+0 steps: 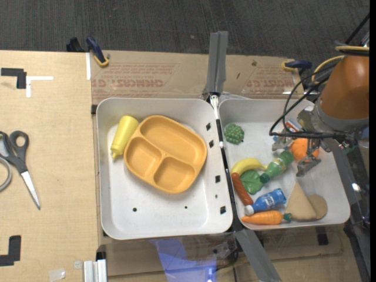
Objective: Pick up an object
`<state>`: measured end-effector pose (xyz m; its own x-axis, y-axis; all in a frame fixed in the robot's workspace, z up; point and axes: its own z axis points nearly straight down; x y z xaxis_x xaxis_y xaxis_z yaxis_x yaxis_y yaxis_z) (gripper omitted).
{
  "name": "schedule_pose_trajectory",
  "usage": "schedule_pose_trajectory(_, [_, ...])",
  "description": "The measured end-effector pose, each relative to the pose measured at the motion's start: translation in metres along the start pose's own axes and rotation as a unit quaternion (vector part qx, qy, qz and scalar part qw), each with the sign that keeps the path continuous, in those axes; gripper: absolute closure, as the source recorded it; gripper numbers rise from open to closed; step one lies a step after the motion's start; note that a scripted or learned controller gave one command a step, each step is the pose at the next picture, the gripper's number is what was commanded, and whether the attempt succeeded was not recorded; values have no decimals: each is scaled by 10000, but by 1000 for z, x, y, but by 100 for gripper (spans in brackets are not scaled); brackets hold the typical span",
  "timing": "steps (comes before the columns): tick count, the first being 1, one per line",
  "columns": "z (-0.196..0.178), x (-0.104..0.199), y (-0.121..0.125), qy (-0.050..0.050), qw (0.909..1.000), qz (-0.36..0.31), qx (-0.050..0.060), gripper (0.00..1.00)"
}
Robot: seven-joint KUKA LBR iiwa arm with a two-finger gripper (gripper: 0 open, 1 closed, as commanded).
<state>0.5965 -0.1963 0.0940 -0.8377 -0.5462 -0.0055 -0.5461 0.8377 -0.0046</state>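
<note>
Camera view has the claw [306, 153] low over the orange ball [299, 148], grip state unclear, so closing and lifting likely comes next.

I have one fixed camera, mounted above the bench and looking down at a slant. Landmark is the grey divider post [217, 63] at the bins' far edge: left bin [111, 216] sits down-left of it, right bin [338, 213] down-right, both fully in frame. Far side of the bench is at the top of the picture, beyond the post. It's set back enough that I also get the cardboard bench top [53, 157] left of the post and dark floor [147, 10] behind it. Arm [346, 90] comes in right of the post.
</note>
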Motion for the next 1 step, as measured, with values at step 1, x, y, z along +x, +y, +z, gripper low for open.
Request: schedule_pose_trajectory(1, [0, 28, -12, 8, 10000, 6, -10, 0])
